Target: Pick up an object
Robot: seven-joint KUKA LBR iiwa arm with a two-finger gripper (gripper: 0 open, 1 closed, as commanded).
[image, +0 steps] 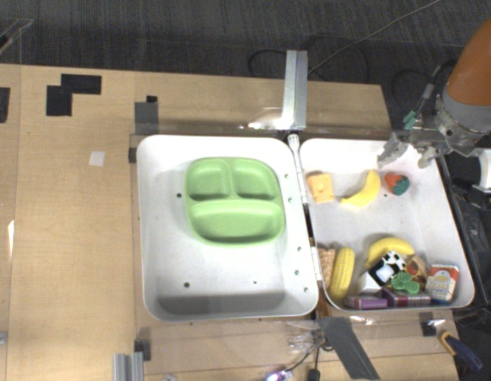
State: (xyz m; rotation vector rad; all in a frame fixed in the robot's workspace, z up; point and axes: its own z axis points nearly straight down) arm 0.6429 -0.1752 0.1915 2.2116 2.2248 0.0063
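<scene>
The claw (407,151) hung over the far edge of the right bin (450,213) with its two fingers apart and nothing between them, likely poised to descend. Just below it lay a strawberry (399,184), with a banana (365,190) beside that and a cheese wedge (320,187) further left. These seemed the easiest picks, being well apart from the crowded pile (396,276) at the near end.

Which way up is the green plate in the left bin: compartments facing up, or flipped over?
Facing up. The green plate lies flat in the left bin, its three hollow compartments open to the camera, two small ones above one wide one.
</scene>
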